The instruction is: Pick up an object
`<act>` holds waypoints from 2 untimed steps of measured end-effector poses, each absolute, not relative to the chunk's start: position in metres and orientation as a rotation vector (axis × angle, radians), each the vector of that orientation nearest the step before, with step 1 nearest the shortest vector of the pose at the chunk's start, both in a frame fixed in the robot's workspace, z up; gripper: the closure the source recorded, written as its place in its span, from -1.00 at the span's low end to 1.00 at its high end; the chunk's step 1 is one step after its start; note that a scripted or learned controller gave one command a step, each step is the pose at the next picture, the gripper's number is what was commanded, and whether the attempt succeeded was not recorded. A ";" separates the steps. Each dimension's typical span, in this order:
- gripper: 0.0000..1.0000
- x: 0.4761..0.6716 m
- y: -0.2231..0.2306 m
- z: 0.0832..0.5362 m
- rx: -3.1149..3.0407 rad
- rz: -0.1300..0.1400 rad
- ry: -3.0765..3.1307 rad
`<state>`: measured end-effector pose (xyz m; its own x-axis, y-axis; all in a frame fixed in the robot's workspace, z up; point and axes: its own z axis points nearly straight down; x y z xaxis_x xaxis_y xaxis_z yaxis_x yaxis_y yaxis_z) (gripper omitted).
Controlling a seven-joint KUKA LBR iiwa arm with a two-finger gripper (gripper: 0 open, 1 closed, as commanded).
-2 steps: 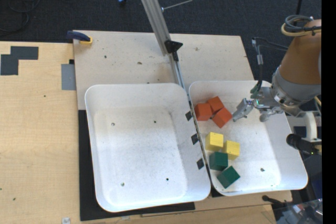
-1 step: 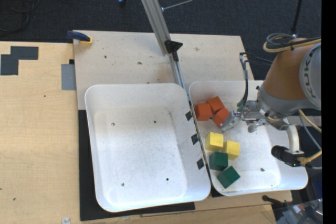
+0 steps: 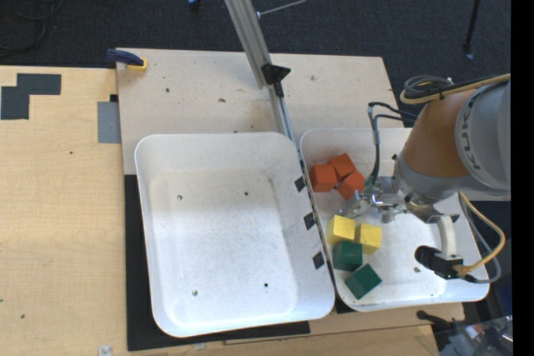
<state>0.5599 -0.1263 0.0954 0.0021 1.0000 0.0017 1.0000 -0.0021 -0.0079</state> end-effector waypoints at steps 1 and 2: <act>1.00 0.560 -0.128 0.108 -2.229 0.004 -2.207; 1.00 0.558 -0.131 0.150 -2.232 -0.001 -2.211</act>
